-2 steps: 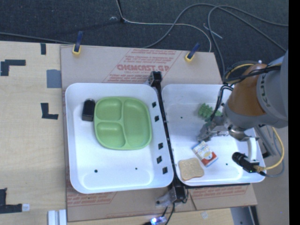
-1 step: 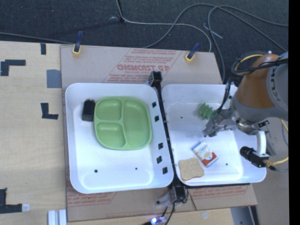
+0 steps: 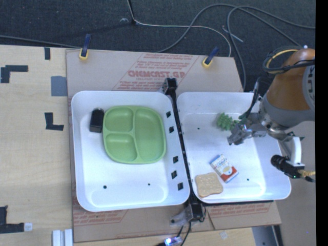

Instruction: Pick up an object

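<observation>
My gripper (image 3: 237, 136) hangs over the right bin (image 3: 266, 188), near its back right part. Just to its left lies a small green broccoli-like piece (image 3: 224, 120), close to the fingertips but not between them. A blue, white and red packet (image 3: 223, 167) rests nearer the front of the same bin. Beside it, at the front left, lies a tan slice of toast (image 3: 208, 184). In the left bin (image 3: 123, 199) sits a green divided plate (image 3: 135, 134) with a small black block (image 3: 96, 120) at its left side.
A black clip strip (image 3: 177, 142) runs along the seam between the two bins. Both bins stand on a cardboard sheet (image 3: 154, 68) held by yellow-blue clamps (image 3: 83, 50). Cables (image 3: 205, 19) trail across the dark floor behind. The arm's orange band (image 3: 287, 86) is at the right.
</observation>
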You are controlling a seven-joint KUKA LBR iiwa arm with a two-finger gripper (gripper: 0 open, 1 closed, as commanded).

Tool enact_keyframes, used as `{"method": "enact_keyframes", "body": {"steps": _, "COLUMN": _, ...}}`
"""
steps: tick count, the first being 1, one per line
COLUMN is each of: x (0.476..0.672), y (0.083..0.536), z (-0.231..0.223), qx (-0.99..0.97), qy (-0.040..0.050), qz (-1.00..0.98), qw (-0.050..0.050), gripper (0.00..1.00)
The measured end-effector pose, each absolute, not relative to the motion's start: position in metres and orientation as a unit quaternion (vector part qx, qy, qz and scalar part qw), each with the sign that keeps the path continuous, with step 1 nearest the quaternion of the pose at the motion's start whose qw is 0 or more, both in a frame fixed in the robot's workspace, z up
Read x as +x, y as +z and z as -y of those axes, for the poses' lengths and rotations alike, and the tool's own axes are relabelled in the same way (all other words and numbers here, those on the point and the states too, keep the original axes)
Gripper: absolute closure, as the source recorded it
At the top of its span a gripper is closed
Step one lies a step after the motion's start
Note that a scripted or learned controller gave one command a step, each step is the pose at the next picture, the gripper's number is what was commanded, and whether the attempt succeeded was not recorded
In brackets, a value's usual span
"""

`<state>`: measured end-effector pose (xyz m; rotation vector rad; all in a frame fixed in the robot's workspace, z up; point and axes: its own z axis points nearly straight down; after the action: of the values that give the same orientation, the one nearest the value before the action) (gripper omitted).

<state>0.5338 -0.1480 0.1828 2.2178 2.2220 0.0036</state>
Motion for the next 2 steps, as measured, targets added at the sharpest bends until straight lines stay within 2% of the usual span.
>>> {"method": "enact_keyframes", "body": {"steps": 1, "x": 0.533, "y": 0.237, "z": 0.158, "qx": 0.707, "qy": 0.0012, "qz": -0.708, "qw": 0.002, "gripper": 1.0}}
{"method": "enact_keyframes", "body": {"steps": 2, "x": 0.543, "y": 0.233, "z": 0.114, "qx": 0.705, "qy": 0.0002, "qz": -0.709, "qw": 0.0, "gripper": 1.0}}
